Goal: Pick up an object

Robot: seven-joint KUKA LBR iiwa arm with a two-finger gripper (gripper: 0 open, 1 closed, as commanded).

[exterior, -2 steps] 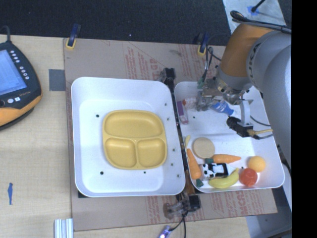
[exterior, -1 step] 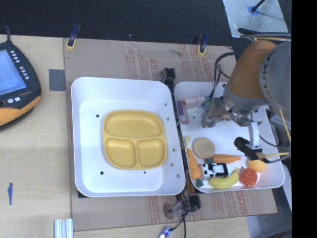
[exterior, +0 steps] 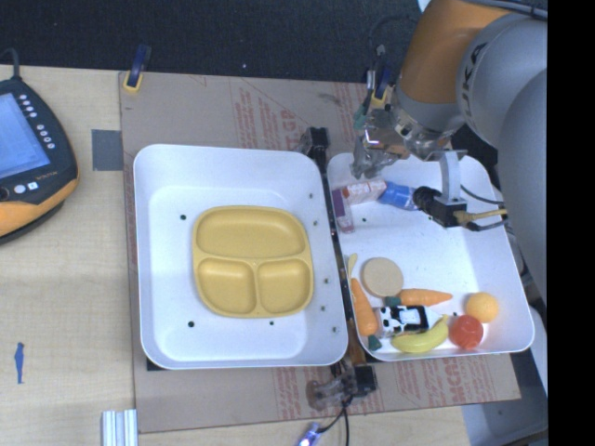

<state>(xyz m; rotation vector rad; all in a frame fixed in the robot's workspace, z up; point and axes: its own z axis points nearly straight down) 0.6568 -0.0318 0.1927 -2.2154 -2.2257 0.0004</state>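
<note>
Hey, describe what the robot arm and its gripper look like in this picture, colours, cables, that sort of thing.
The arm is bulky, rounded and grey, with a broad orange band above the wrist. Below the band sits a metallic grey wrist section, ending in a small gripper of silvery metal. Thin dark cables loop over the top of the arm, and a black fitting with a cable hangs beside the wrist.

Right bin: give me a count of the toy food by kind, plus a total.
Carrots: 2
Banana: 1
Tomato: 1
Orange: 1
Round cookie: 1
Total: 6
</note>
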